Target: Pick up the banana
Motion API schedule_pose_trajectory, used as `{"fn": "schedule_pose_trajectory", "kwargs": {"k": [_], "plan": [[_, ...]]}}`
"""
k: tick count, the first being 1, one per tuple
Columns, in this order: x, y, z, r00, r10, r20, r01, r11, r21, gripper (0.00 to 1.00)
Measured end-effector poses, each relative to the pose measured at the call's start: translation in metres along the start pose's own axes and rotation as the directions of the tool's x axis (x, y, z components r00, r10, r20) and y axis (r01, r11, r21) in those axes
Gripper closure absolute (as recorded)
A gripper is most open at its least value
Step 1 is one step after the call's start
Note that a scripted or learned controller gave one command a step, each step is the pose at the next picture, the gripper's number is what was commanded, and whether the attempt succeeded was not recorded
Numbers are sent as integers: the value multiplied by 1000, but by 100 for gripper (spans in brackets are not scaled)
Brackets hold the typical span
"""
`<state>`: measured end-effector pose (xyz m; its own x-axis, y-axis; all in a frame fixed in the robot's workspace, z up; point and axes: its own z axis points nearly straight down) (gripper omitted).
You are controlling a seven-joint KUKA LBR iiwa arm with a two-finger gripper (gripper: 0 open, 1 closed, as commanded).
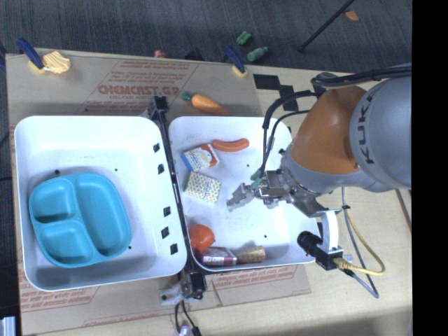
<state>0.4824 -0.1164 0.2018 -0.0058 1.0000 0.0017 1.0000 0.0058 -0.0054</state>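
My gripper [241, 196] hangs low over the middle of the right bin [280, 128], just right of a patterned box [203, 187]. Nothing yellow lies near it. A pale yellow lump [57, 63] sits outside the bins at the bench's far left corner beside a blue clamp; I cannot tell whether it is the banana. The arm's orange band [325, 135] and grey body cover the bin's right side.
The right bin holds a sausage [229, 145], a small carton [199, 158], a red tomato [201, 236], a bottle [220, 260] and a brown piece [252, 255]. A carrot [206, 103] lies behind it. A blue divided tray [78, 218] sits in the left bin [42, 131].
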Motion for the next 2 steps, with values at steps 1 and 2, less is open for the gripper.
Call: {"fn": "schedule_pose_trajectory", "kwargs": {"k": [1, 2], "plan": [[24, -6, 111, 1000, 0, 0, 0, 1000, -1, 0], [16, 71, 108, 984, -179, 1, 179, 984, -3, 0]]}}
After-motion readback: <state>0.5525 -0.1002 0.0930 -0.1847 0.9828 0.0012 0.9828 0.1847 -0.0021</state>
